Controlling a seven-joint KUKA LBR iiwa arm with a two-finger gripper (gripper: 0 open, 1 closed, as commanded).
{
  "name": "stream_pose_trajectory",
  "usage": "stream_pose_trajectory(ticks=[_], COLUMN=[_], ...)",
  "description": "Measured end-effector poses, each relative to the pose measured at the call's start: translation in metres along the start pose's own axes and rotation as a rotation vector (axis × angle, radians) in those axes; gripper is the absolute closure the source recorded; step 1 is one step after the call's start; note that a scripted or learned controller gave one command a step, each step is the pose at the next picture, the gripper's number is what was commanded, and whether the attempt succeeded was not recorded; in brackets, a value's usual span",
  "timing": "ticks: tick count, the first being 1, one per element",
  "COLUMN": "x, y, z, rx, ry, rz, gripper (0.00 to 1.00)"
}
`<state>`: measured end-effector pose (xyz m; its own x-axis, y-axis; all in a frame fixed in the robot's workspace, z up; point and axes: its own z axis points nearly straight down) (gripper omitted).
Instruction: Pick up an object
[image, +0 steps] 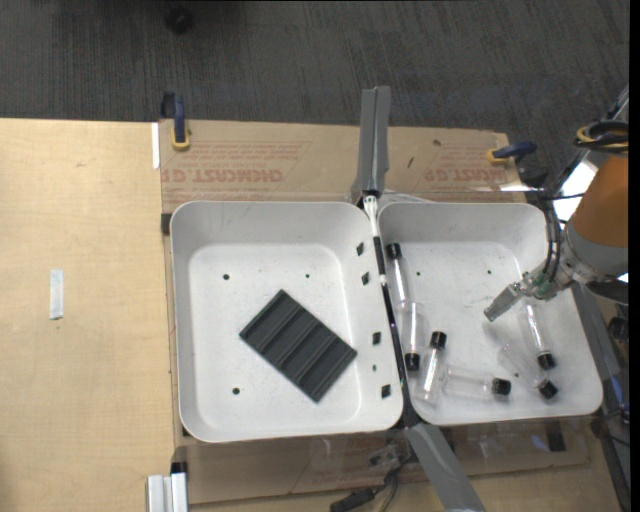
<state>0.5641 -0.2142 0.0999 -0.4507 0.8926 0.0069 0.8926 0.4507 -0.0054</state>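
Several clear vials with black caps (436, 358) are seen scattered across the floor of the right bin (470, 225), some along its left wall. The gripper (500, 305) is positioned low over that bin's right half; whether its fingers are spread cannot be told. A dark ribbed tray (297, 345) lies in the left bin (200, 230).

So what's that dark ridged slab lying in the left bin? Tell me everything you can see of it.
The dark ridged slab is a flat rectangular piece, dark grey to black, seemingly of matte plastic. Long parallel grooves run along its top, splitting it into a few raised strips. It lies flat on the floor of the left bin, turned diagonally, a little toward the near right. It is the one loose object there, apart from the walls, and nothing rests on it.
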Motion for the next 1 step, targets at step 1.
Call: stream_pose_trajectory(ticks=[1], x=[-0.0011], y=[-0.0004], z=[-0.0054], rx=[0.002], ry=[0.002], rz=[0.003], gripper=[1.0])
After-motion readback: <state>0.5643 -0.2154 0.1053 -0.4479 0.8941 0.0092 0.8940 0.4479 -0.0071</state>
